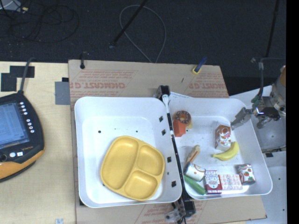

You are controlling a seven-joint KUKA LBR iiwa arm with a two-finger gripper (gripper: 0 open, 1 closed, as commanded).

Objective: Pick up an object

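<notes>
Looking for something to pick, you find all the small objects in the right bin (261, 146). The banana (227, 152) lies near the middle, just below a small red carton (223, 136) that seems to touch it. At about eleven o'clock from the banana sits a donut (181, 118) on an orange block (178, 129). At seven o'clock lie a thin stick (192, 154), a white cup (195, 172) and a green vegetable (196, 185), crowded against flat red boxes (220, 181) near the front wall. Another small carton (246, 173) is at four o'clock.

The gripper (254, 115) hangs over the bin's right rim, at about two o'clock from the banana, with nothing between its fingers (239, 117), which look spread apart. I judge the banana and red carton the nearest targets, because they lie free from the walls.

The left bin (88, 111) holds a yellow divided plate (132, 167). A tablet (16, 133) lies far at nine o'clock.
</notes>
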